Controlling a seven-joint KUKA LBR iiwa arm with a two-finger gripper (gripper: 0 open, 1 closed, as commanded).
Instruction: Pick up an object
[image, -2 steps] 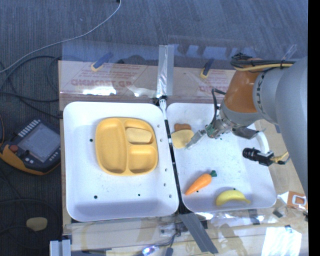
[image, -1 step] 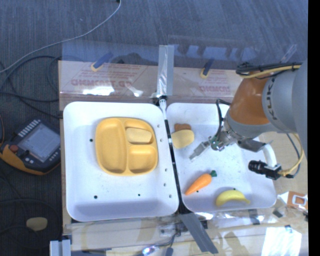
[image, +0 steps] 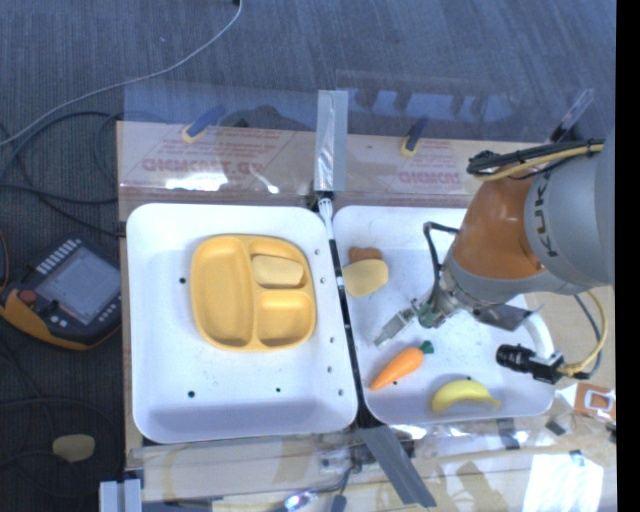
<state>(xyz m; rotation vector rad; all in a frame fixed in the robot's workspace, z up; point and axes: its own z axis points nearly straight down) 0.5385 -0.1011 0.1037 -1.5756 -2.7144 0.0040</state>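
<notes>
Hand (image: 397, 325) low in the right bin (image: 520, 395), pointing toward the divider; both fingers visible, slightly parted, nothing between them. Carrot (image: 397, 366) lies just below the fingertips, apart from them, green end toward the wrist. Banana (image: 463, 396) near the bin's front wall. Pale potato-like piece (image: 366, 277) with a brown piece (image: 365, 255) behind it, above the hand. Left bin (image: 160, 390) holds a yellow divided tray (image: 253, 291).

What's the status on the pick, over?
Gripper low in the right bin, fingers apart, nothing between them. Carrot just below it, banana farther right, potato above. Nothing blocking the carrot.
</notes>
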